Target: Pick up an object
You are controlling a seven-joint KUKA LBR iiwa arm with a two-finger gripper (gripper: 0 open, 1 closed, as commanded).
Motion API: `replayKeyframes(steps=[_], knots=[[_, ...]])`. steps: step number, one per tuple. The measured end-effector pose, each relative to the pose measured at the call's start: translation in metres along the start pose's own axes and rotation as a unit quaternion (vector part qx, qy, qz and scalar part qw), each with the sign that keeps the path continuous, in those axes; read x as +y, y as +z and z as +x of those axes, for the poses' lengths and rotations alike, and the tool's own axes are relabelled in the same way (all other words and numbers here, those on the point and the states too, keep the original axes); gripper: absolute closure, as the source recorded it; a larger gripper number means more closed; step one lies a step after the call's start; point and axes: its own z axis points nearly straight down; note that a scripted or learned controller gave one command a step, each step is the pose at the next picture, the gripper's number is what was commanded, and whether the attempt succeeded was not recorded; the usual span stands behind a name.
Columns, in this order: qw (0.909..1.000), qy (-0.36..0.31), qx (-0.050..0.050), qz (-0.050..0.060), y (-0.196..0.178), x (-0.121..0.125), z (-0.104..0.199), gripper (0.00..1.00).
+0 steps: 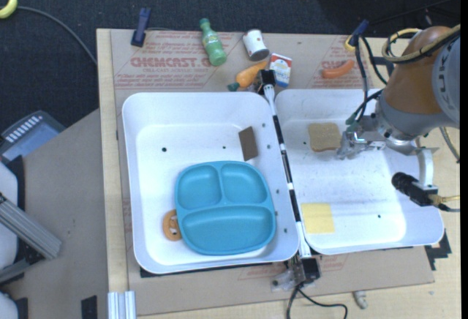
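Gripper (349, 145), finger state cannot tell, beside tan sponge (323, 137); yellow square (318, 218) at 6 o'clock; blue plate (224, 206) in left bin (139, 164).

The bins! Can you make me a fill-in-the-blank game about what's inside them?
1. The blue divided plate lies in the ____ bin.
2. The flat square near the front of the right bin is colored ____.
3. The end effector is over the ____ bin, beside the tan slice of bread.
4. The green bottle lies ____ the bins, on the board behind them.

Missing words: left; yellow; right; outside
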Motion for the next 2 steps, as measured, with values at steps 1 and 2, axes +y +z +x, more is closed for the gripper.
replayKeyframes(steps=[1,2], knots=[[1.0,0.0,0.001,0.0,0.0,0.0,0.001,0.0],[1.0,-0.001,0.0,-0.005,0.029,0.049,0.037,0.0]])
